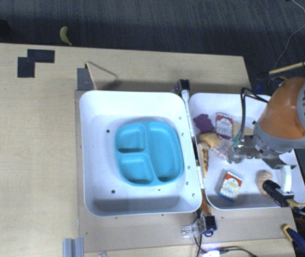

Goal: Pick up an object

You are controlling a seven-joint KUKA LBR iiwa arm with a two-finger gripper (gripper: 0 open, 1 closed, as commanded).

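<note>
So the arm is reaching into the right bin from the right, and the hand is hanging low over the clutter there. The little orange-and-white box is lying just below-left of it, tilted, long axis slanting. The purple thing is sitting up-left. Can't tell how the hand is set. My guess: the box is the nearest pick.

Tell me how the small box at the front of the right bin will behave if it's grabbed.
The small box looks like printed carton with flat faces, so it probably won't roll. It seems light for its size and may slide on the smooth white bin when nudged. A hard squeeze by the gripper could dent it.
</note>
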